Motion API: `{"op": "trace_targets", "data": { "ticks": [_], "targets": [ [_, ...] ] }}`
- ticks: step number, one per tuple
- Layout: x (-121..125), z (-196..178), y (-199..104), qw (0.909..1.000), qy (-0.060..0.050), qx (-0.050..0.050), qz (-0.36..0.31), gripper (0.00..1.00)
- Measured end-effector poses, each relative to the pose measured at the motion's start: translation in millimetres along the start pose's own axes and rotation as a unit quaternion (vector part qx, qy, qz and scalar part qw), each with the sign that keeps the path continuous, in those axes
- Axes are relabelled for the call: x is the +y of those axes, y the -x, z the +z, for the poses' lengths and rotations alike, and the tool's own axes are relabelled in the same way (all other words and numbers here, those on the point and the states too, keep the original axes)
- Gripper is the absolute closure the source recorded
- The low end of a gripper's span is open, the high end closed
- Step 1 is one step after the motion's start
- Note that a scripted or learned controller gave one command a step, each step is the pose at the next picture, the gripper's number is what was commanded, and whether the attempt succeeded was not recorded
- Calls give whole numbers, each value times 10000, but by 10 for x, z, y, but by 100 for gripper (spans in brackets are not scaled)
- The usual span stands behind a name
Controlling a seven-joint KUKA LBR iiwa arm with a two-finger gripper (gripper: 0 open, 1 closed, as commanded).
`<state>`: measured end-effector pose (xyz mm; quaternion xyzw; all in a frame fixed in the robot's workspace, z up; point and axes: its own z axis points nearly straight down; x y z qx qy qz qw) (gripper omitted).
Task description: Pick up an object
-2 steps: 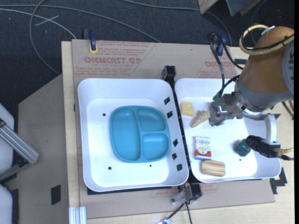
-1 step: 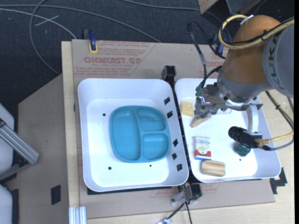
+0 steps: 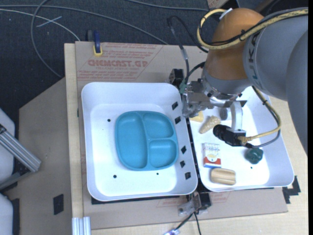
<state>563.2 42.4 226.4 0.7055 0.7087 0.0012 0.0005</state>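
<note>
My gripper point(image 3: 191, 105) hangs low over the near-left part of the right bin point(image 3: 276, 173), close to the wall shared with the left bin. A pale cream wedge point(image 3: 209, 124) lies just right of and below it, and a second small cream piece point(image 3: 196, 115) sits right under the gripper's tip. Further toward the front lie a small red and white box point(image 3: 212, 155), a tan bread-like block point(image 3: 223, 176) and a teal round thing point(image 3: 254, 155). The wrist hides the far part of this bin. Nothing shows between the fingers.
The left bin point(image 3: 95, 131) holds a blue divided plate point(image 3: 146, 139) in its middle. The grey arm with its orange band point(image 3: 234, 28) covers the upper right. A cardboard sheet point(image 3: 122, 60) lies behind the bins.
</note>
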Motion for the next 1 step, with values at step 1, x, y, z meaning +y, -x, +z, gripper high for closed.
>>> {"op": "trace_targets", "data": {
  "ticks": [1],
  "targets": [
    [178,-35,-419,10000,0,2,4,100]
  ]
}}
